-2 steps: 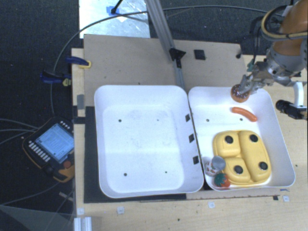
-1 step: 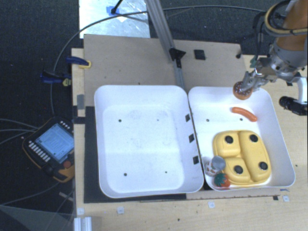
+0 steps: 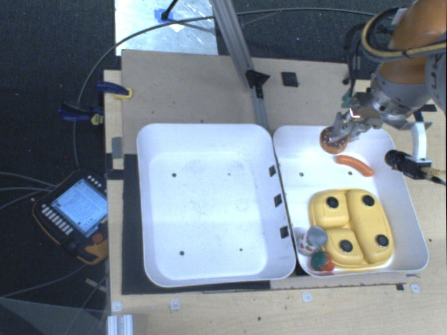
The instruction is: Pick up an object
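Grey arm (image 3: 401, 96), orange band, black cables

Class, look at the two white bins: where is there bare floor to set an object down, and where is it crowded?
The left bin has bare floor from wall to wall. In the right bin, a bare strip runs between the divider and the yellow tray. Crowded: the near corner, around the small bits, and the far edge, where the pincer hovers beside the sausage.

Our arm (image 3: 408, 44) reaches in from the right.
We see its tool (image 3: 340, 135) pointing down and leftward, wrist bent low.
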Action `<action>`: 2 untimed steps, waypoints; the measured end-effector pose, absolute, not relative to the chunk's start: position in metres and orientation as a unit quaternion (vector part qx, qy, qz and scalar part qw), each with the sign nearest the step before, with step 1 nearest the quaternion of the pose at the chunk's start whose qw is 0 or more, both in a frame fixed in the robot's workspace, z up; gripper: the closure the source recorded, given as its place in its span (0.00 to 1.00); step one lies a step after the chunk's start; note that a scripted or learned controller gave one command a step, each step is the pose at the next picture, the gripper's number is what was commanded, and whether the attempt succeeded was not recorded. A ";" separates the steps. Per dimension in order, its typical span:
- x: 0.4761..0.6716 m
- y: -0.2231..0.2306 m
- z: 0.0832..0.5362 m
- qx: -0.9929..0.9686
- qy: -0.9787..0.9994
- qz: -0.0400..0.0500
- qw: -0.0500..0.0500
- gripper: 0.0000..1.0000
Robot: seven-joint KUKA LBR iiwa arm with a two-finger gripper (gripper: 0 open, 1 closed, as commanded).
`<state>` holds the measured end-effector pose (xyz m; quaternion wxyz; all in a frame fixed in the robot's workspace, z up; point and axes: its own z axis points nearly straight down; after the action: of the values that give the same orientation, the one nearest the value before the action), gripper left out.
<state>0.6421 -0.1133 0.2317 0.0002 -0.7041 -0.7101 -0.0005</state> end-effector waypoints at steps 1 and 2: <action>0.640 -0.065 0.233 -0.704 -0.710 -0.001 -0.001 1.00; 0.627 -0.011 0.222 -0.704 -0.710 0.000 0.001 1.00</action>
<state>0.6267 -0.0107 0.2217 0.0006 -0.7039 -0.7103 -0.0001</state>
